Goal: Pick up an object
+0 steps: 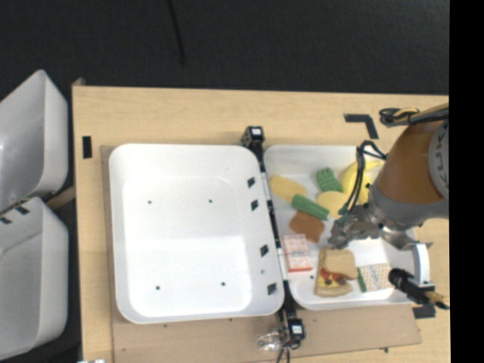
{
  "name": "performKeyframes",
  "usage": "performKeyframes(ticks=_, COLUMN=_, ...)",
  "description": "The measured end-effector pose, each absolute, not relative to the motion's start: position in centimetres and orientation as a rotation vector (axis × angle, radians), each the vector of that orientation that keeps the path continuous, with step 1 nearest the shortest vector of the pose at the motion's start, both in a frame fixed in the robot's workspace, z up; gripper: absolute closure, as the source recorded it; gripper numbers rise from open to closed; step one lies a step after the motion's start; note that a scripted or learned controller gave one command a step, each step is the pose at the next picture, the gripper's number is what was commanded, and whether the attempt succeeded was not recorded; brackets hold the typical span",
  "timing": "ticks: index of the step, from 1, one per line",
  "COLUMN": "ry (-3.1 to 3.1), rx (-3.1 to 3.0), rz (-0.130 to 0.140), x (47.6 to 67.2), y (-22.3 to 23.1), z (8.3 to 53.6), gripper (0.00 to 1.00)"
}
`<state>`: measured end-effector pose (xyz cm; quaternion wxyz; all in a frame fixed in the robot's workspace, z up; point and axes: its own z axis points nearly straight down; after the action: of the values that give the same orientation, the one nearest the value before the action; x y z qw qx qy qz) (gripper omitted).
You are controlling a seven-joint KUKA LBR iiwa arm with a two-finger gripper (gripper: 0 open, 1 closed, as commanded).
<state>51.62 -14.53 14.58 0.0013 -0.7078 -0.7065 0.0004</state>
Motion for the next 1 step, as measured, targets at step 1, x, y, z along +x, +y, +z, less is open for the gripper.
performKeyframes(ticks=1, ry=-2.243, rx=-2.243, rz=-0.021, x=50.37, y=-16.35, z=11.69, gripper=1.00)
